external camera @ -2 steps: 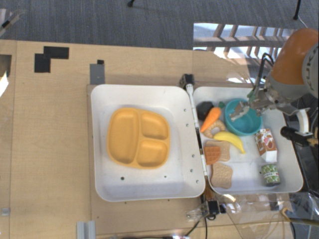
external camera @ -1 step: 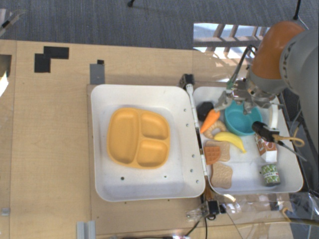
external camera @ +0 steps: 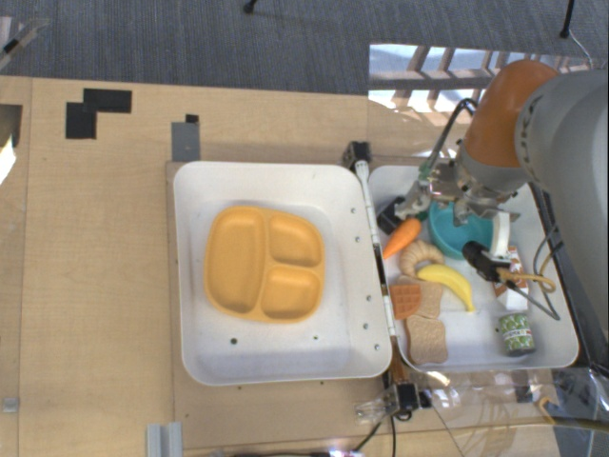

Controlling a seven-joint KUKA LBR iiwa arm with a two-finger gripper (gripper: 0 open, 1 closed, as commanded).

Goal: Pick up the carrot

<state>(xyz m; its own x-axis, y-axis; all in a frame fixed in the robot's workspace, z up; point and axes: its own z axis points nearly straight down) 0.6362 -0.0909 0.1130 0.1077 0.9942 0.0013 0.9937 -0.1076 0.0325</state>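
**Carrot lies beside the banana**

Camera view: the carrot (external camera: 402, 237) lies in the right bin (external camera: 552, 346), just up-left of the banana (external camera: 447, 283). The gripper (external camera: 463, 208) hovers up-right of the banana; its grip state cannot be told.

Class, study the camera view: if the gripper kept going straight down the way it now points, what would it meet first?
Probably the teal bowl, which sits right under the gripper in the right bin. The carrot lies just to its left. Depth is hard to judge from above.
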